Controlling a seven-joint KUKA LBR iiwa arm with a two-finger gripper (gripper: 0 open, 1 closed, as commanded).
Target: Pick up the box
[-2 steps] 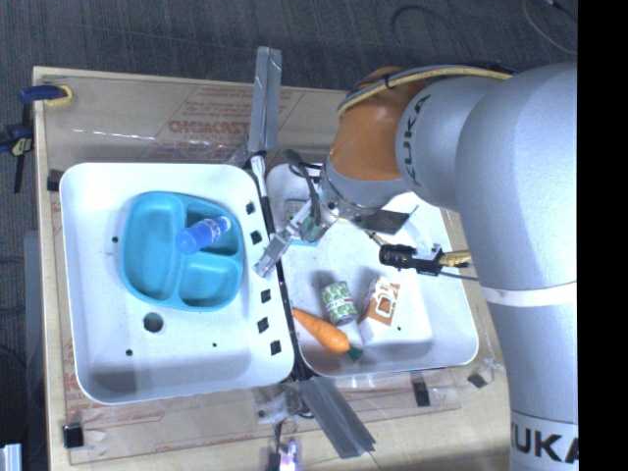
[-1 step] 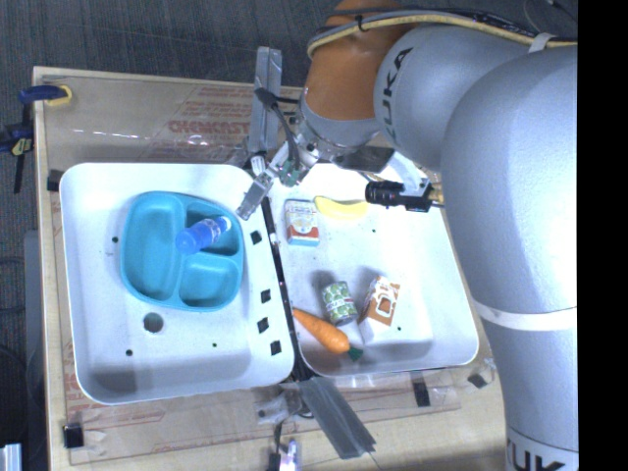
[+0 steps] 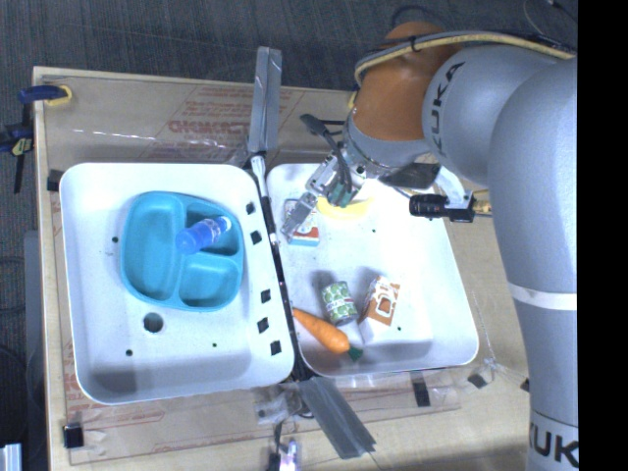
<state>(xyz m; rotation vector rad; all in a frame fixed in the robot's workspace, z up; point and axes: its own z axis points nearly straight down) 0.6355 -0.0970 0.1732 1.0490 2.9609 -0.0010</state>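
Approach step: the claw, finger state impossible to tell, is hovering over the box lying in the right bin's upper-left corner; descending and closing comes next.

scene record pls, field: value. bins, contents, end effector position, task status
left bin: blue divided tray with a clear bottle lying on it
right bin: small box, green can, carrot, small red-and-white item, yellow item
end effector: over the far left part of the right bin, right above the red-and-white item
box vs end effector: apart; box sits nearer the camera, beside the can
task status: box still resting in bin, not picked up
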